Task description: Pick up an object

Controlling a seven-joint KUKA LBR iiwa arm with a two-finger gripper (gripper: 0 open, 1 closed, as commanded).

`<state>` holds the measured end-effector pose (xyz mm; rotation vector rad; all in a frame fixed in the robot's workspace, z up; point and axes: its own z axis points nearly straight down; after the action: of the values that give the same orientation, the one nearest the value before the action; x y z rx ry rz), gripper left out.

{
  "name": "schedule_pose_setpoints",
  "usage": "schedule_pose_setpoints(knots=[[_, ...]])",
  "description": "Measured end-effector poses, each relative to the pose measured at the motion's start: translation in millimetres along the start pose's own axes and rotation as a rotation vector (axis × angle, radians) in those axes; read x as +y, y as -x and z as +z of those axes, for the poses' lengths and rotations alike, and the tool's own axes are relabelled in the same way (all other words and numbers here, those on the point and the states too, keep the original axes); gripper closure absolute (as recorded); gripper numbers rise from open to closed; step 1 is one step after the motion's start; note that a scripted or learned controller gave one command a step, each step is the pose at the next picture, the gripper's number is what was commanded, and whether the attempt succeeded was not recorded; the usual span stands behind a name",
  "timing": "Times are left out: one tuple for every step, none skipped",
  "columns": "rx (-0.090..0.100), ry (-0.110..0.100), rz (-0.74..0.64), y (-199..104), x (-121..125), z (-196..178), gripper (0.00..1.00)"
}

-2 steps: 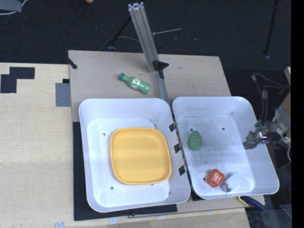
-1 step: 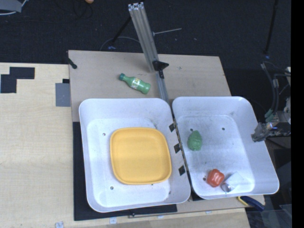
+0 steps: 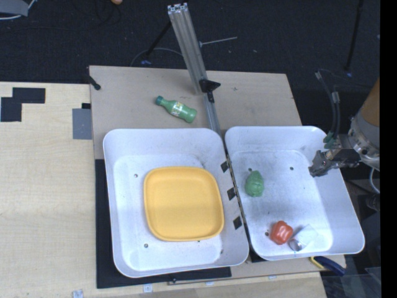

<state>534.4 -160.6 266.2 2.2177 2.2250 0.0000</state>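
So far we judge nothing picked: our dark two-finger gripper [image 3: 319, 165] hangs over the right shallow white bin [image 3: 338, 228] near its right rim, jaw state unclear. That bin holds a green lumpy toy [image 3: 254, 184] and a red-orange pepper-like toy [image 3: 281, 232]. The left white bin [image 3: 121, 166] carries a square yellow plastic plate [image 3: 183, 203].

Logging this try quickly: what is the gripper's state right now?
Gripper: cannot be told; it sits above the right bin's right edge, with nothing seen in it.
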Motion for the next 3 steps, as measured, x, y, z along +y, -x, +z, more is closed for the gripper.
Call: schedule_pose_setpoints(knots=[[0.001,0.000,0.000,-49.3,17.7,-3.5,1.00],[0.001,-0.002,0.000,-102.1,43.3,11.4,1.00],[0.000,-0.001,0.000,-150.9,58.2,9.3,1.00]])
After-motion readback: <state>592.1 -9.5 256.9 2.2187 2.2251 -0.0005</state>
